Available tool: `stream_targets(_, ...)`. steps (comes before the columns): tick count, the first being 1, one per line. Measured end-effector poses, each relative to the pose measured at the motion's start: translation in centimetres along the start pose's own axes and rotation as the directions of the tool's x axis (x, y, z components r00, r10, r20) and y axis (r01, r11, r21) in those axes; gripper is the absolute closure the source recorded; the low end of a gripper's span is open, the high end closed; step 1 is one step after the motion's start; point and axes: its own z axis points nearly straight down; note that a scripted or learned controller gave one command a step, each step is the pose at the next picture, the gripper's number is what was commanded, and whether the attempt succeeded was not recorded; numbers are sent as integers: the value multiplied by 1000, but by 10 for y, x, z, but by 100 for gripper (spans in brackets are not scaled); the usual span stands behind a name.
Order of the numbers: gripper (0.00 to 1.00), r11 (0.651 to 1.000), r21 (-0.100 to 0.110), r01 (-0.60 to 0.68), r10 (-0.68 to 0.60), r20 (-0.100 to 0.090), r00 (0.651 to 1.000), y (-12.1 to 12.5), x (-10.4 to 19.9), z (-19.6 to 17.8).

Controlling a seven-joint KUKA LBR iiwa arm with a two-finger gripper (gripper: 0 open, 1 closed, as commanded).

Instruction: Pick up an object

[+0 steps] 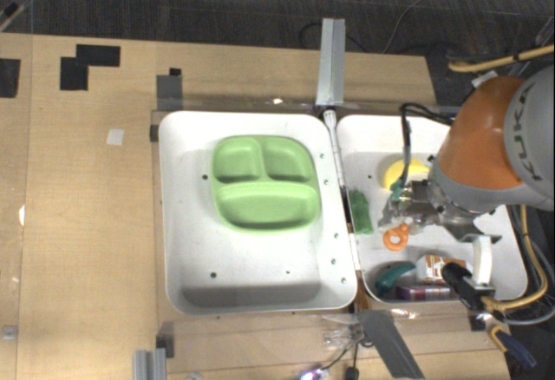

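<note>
My gripper (pixel 402 206) hangs low in the right bin (pixel 368 140), at the end of the grey and orange arm (pixel 486 144). Just below it in the view lies a small orange ring (pixel 396 237), close to the gripper's tip. A yellow object (pixel 404 170) sits right behind the gripper, partly hidden by it. Against the bin's left wall lies a green object (pixel 359 210). Along the front wall lie a teal object (pixel 392 273), a small white and brown bottle (pixel 434 266) and a dark purple pen (pixel 416 291).
The left bin (pixel 186 222) holds a green divided plate (pixel 263 181). A metal post (pixel 331 62) stands behind the ridge between the two bins. Cables run along the bench's right side (pixel 520 304).
</note>
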Motion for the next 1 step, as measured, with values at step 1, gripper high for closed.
stream_targets(1,100,999,-2,-44,44,0,999,10,40,-53)
